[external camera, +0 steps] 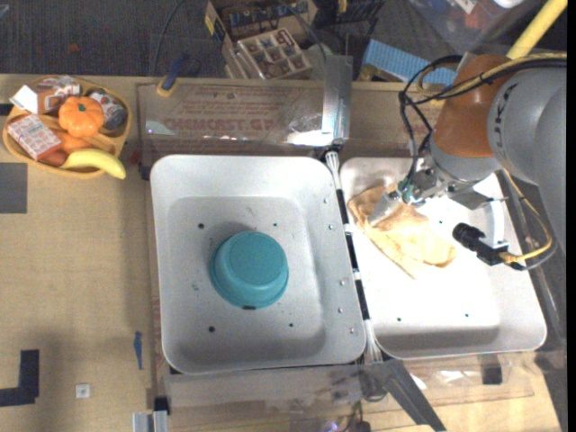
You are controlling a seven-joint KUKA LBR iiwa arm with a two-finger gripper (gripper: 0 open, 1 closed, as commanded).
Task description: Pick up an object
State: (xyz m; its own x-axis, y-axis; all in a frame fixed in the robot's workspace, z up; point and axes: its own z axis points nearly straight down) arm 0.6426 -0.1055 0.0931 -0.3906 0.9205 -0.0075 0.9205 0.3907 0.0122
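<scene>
We see the jaws (402,196) low in the right bin (468,318), at its upper left, tips down on the upper end of a tan flat cloth-like piece (405,232). We cannot tell how far the jaws are apart, nor whether the piece sits between them. The piece lies flat, long axis running from upper left near the bin's left wall down to lower right, where it ends in a rounded lobe. Most of it spreads below and right of the jaws. In the left bin (180,196) a teal bowl (250,269) sits upside down, well apart. A fruit basket (67,129) rests on the desk (63,286) at far left.
</scene>
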